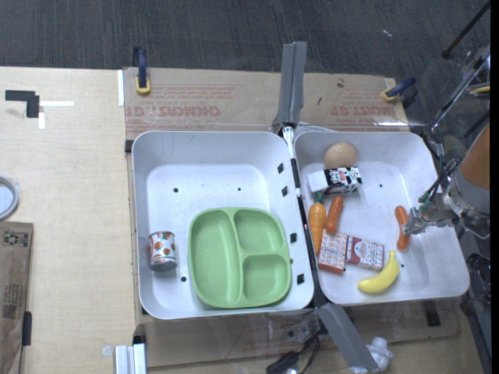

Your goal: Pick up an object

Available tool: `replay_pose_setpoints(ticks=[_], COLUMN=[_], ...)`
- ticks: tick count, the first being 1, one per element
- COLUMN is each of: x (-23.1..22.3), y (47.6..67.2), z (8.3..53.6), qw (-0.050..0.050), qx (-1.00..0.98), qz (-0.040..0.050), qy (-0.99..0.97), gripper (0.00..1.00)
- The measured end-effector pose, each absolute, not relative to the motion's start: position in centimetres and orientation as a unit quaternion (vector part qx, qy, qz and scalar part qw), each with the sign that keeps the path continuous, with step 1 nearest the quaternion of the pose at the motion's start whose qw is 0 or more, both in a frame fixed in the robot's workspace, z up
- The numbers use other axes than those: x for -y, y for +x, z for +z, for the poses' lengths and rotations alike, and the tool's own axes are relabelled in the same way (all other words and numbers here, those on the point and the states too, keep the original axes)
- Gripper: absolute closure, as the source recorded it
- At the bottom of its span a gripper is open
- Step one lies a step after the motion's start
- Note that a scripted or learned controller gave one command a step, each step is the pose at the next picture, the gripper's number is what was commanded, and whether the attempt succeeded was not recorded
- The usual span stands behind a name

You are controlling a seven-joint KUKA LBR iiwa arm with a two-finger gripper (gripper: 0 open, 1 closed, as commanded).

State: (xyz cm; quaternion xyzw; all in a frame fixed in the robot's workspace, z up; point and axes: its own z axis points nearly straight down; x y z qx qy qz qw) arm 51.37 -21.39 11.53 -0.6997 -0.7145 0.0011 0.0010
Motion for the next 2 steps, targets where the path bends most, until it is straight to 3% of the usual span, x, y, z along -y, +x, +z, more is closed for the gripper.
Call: replay_pose_setpoints(ticks=[1,2], x=[20.82,20.82], y=[51.22,51.30], z=[10.32,11.16], qw=[-0.011,-0.011], qx=[0.722,0.722], qz=[-0.0023,-0.0026], qy=[-0.692,-0.692], gripper=[0.00,1.00])
